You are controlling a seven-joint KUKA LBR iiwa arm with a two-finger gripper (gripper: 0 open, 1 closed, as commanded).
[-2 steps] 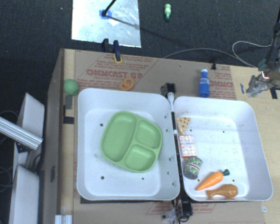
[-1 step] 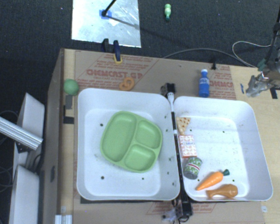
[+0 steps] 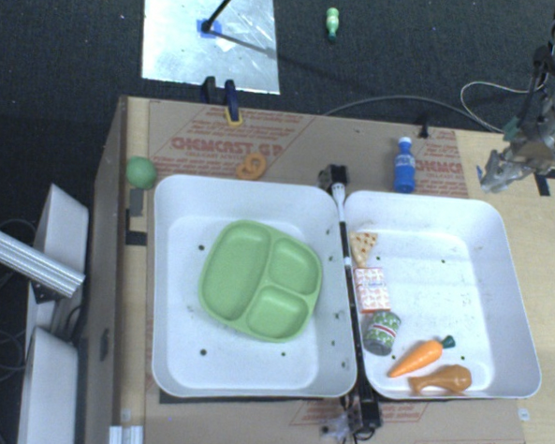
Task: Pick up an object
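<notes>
White plastic, two shallow bins side by side on a brown board printed in red with "CHEMCAST GP". The left bin (image 3: 177, 257) holds a pale green divided plate (image 3: 260, 279), lying a little askew near the middle. The right bin (image 3: 499, 277) has its things gathered along the left wall and the near edge: a small tan waffle-patterned cracker piece (image 3: 362, 245) at the top, then a little box (image 3: 371, 290) with red and white print too small to read, then a round grey-green lump (image 3: 381, 332) touching the box's lower end. Nearer me lie an orange carrot (image 3: 417, 356) with a green tip and, just beside it, a tan pear-shaped piece (image 3: 441, 377) resting against the front rim.

Behind the bins a blue bottle (image 3: 405, 165) with a white cap stands upright on the board; its label is unreadable. An orange ring (image 3: 251, 166) lies near the lettering, and a green ball (image 3: 141, 171) sits at the board's left edge.

The gripper (image 3: 502, 174) hangs up at the far right, outside the right bin and well apart from everything in it. It carries nothing that I can see, and I cannot tell how wide it stands.
</notes>
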